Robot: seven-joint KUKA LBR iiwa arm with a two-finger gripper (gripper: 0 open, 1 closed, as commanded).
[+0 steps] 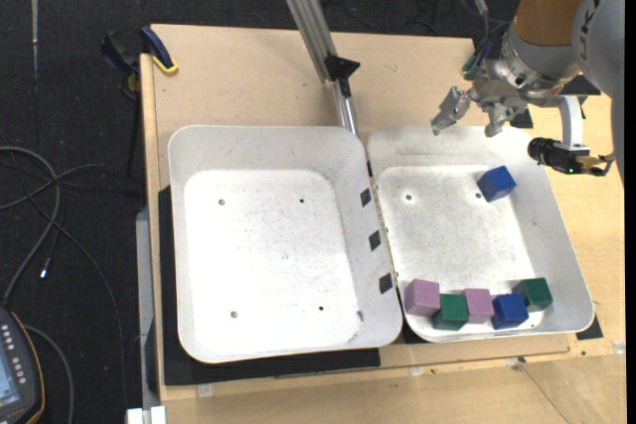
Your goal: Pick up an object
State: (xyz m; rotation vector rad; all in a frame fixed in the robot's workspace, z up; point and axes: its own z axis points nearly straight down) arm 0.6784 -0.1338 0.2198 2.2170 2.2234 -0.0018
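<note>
My gripper (pixel 472 117) hangs above the far edge of the right bin (pixel 452 233), fingers spread open with nothing between them. A blue block (pixel 496 183) lies alone in the bin's far right part, a little below and right of the gripper. Along the near edge sit several blocks in a row: a purple one (pixel 422 296), a dark green one (pixel 452 310), a pink-purple one (pixel 478 305), a blue one (pixel 510 310) and a green one (pixel 537 292).
The left bin (pixel 263 233) lies beside the right one. A metal pole (pixel 303 5) slants from the top down to the gap between the bins. A blue and yellow clamp (pixel 149 50) grips the bench's far left corner.
</note>
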